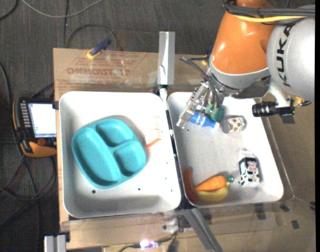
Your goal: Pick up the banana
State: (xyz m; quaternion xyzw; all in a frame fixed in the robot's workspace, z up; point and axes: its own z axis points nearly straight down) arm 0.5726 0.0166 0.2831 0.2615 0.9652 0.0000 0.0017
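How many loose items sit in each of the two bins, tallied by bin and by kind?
Left bin:
Teal divided plate: 1
Right bin:
Banana: 1
Carrot: 1
Blue item under the gripper: 1
Small patterned cup: 1
Black-and-white cow-print item: 1
Total: 6

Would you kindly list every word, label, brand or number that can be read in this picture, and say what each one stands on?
"KUKA": on the grey arm at upper right, running vertically.
"CHEMCAST": red print on the brown sheet behind the left bin; the smaller red lines around it are too blurred to read.
Screen of the handheld pendant at the left edge: lit, text too small to read.
Black-and-white carton in the right bin: markings unreadable.
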